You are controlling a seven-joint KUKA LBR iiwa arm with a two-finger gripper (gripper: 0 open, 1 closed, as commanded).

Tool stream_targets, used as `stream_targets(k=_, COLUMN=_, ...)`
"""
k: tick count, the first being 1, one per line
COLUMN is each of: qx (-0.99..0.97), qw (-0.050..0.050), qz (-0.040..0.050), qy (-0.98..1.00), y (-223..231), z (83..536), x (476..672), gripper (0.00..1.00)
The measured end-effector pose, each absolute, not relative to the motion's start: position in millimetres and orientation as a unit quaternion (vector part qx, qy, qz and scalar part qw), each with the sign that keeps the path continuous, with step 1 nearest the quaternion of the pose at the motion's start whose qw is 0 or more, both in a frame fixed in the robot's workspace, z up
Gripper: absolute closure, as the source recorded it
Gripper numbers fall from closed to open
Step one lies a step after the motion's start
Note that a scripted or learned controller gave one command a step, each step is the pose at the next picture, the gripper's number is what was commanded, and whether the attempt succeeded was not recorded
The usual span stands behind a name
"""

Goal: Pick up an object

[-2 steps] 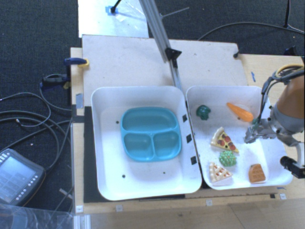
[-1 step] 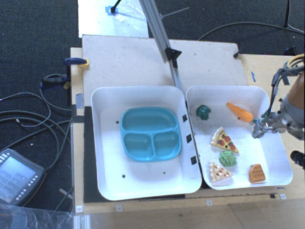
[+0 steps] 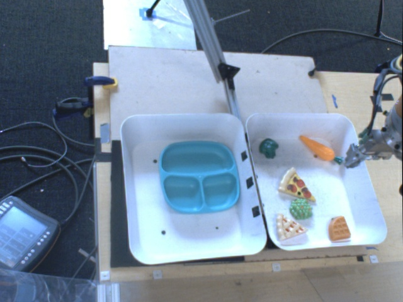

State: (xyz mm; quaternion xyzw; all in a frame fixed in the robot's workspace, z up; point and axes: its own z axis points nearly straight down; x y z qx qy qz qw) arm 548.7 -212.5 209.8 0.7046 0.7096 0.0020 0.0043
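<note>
Now the arm (image 3: 391,106) comes in from the right edge and is cut off there, so only its wrist part is seen. It bends down toward the right bin (image 3: 364,187), and the pincer (image 3: 350,156) hangs over the bin's right wall, pointing left. Its tip is just beside the green end of the carrot (image 3: 317,148), but I cannot tell if they touch. The pincer is small and blurred, and I cannot tell if it is open or closed. No object is seen between its parts.

The carrot lies tilted in the upper part of the right bin. Near it on the left is a dark green broccoli (image 3: 269,147). Lower, in the middle, a pizza slice (image 3: 295,185) lies just above a light green, bumpy piece (image 3: 301,209). Below that is a second slice (image 3: 289,227), and near the lower right corner an orange piece (image 3: 339,229).

The left bin (image 3: 141,168) holds a blue tray (image 3: 199,176) with three compartments. A metal rod (image 3: 208,33) crosses the table (image 3: 170,80) from the top down to the gap between the bins.
</note>
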Motion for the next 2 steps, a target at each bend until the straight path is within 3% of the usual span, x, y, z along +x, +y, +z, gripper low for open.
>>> stream_targets(k=1, qx=0.705, qw=0.002, qz=0.0007, qy=0.71, y=-213, z=214, x=549.7, gripper=1.0)
stream_targets(k=2, qx=0.703, qw=0.0, qz=0.0016, qy=0.711, y=-162, z=228, x=543.7, gripper=1.0)
